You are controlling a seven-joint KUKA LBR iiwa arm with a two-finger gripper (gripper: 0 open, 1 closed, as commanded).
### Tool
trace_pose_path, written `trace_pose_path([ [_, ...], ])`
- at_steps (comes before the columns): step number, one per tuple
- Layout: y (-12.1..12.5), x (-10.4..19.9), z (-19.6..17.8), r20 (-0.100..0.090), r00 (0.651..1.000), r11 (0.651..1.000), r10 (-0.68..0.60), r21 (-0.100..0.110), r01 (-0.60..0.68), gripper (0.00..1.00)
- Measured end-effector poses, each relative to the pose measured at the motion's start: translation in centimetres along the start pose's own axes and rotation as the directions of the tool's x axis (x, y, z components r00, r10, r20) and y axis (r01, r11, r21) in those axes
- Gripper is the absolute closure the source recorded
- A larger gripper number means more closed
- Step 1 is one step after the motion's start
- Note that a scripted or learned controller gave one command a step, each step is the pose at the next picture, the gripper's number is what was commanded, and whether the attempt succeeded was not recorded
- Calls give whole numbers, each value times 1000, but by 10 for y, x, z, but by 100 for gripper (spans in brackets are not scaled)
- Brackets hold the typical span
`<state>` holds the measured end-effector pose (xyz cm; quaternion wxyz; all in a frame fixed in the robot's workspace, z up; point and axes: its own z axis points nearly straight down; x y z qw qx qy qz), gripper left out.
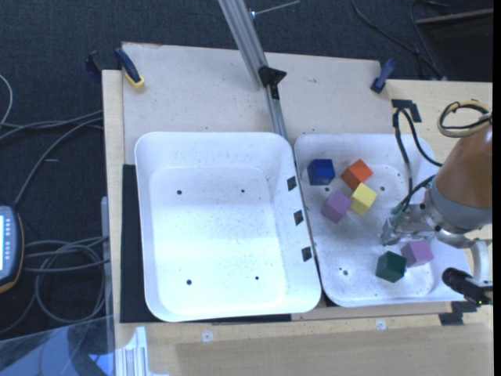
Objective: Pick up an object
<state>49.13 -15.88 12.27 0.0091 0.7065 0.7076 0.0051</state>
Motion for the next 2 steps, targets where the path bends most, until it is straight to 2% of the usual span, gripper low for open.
trace_pose_path([
  [1, 9, 1, -62, -3, 1000, 1000, -1, 12, 1, 100],
  [2, 13, -2, -106, -4, 1000, 1000, 0, 13, 0, 100],
])
